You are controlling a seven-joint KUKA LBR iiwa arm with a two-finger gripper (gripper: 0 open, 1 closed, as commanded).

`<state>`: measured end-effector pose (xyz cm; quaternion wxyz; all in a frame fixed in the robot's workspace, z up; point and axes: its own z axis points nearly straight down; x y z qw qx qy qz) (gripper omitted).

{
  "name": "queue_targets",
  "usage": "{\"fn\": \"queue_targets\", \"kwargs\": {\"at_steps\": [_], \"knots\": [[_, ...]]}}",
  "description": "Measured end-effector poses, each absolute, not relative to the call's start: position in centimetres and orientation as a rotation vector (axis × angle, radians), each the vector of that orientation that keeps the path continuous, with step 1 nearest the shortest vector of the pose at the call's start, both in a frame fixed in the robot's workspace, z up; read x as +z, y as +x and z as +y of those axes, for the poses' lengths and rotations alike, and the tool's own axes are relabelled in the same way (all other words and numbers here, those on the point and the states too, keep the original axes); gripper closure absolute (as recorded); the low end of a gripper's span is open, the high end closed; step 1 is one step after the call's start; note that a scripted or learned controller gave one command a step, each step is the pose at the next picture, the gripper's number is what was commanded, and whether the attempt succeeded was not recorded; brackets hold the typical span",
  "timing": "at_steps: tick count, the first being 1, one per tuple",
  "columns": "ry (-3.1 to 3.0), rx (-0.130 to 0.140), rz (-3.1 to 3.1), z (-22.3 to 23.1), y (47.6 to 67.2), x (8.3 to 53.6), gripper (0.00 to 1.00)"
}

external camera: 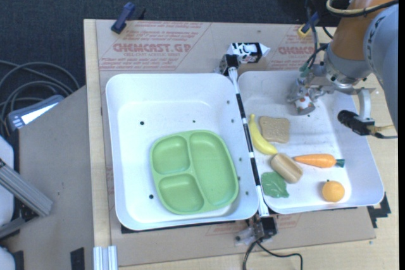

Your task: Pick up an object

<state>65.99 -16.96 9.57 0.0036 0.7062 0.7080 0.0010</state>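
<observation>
Overhead view of the two-bin bench. The arm (357,41) reaches in from the right and holds its claw (304,100) low over the far end of the right bin (361,167); whether the claw is apart or together cannot be told at this size. No item shows inside it. The candidate objects lie nearer the camera than the claw, grouped along the bin's left half: a slice of bread (275,129) closest to the claw, a banana (259,138) just left of that against the dividing wall, then a bread roll (286,168), a carrot (316,161), a green leaf (274,184) and an orange (333,191) farthest away. The left bin (126,104), well to the claw's left, carries a green divided plate (193,171), probably a drop site. Judged stage: approach, nothing grasped yet.
</observation>
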Motion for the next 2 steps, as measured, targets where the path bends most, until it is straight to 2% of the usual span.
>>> {"fn": "queue_targets", "kwargs": {"at_steps": [1, 2], "knots": [[2.224, -0.003, 2.226, -10.8, 66.6, 8.5, 1.0], [2.221, 0.001, 2.223, -4.9, 58.3, 18.6, 1.0]]}}
